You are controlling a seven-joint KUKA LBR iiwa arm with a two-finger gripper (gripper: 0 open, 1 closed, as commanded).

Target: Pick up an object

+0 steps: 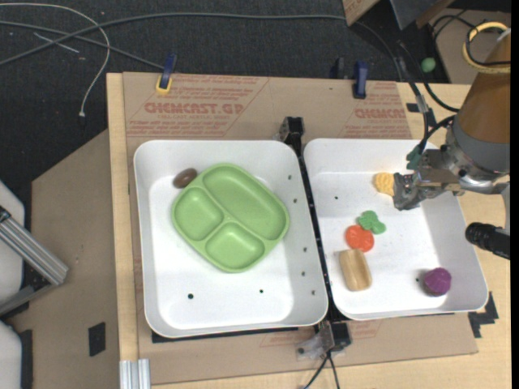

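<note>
In the right bin [454,298] lie a yellow piece [383,183], a red tomato with a green top [362,234], a tan bread-like block [354,269] and a purple ball [437,280]. My gripper [405,194] hangs over the upper right part of that bin, just right of the yellow piece and touching or nearly touching it. Nothing shows between its fingers. The grey arm with its orange band [491,96] comes in from the right.
The left bin [162,282] holds a green divided plate [229,215] and a small brown object [186,177] at the plate's upper left. A black bracket [292,128] sits between the bins at the back. A dark part [491,238] juts in at the right.
</note>
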